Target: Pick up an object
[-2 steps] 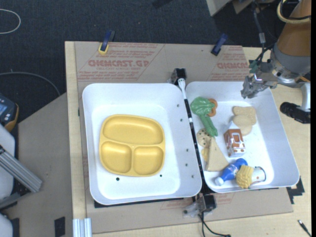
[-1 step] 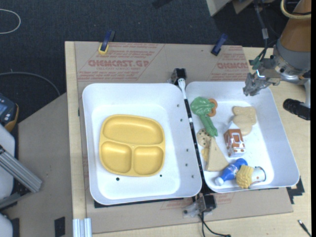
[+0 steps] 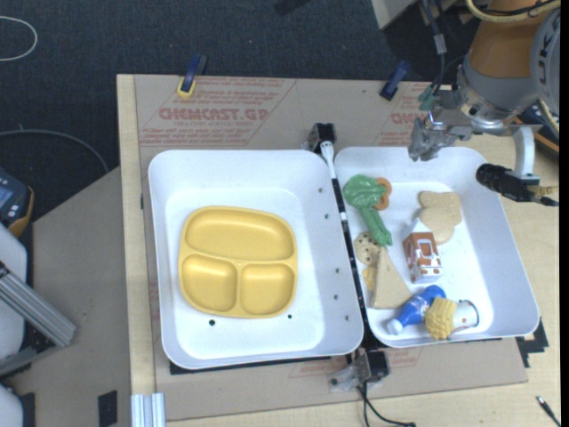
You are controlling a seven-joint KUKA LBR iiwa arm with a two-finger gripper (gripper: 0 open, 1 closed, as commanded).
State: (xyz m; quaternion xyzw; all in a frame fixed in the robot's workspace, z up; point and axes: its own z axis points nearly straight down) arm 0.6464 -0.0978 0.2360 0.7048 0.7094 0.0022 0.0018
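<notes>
A: Lower right of frame, right bin (image 3: 520,278) – contents?
B: Nearest edge: blue bottle (image 3: 411,311) touching a yellow figure (image 3: 444,318). Above them, tan wedge (image 3: 387,280), small red-and-white house (image 3: 422,253), beige cookie shape (image 3: 439,212), green leafy toy (image 3: 366,199) with an orange piece

A: Left bin (image 3: 169,238)?
B: One yellow divided tray (image 3: 237,260), centre of the bin

A: Gripper (image 3: 428,145)?
B: Upper right, over the far rim of the right bin; nothing between its fingers, spread not discernible

white bins (image 3: 169,185), yellow tray (image 3: 238,261), green toy (image 3: 364,194), tan wedge (image 3: 388,280).
</notes>
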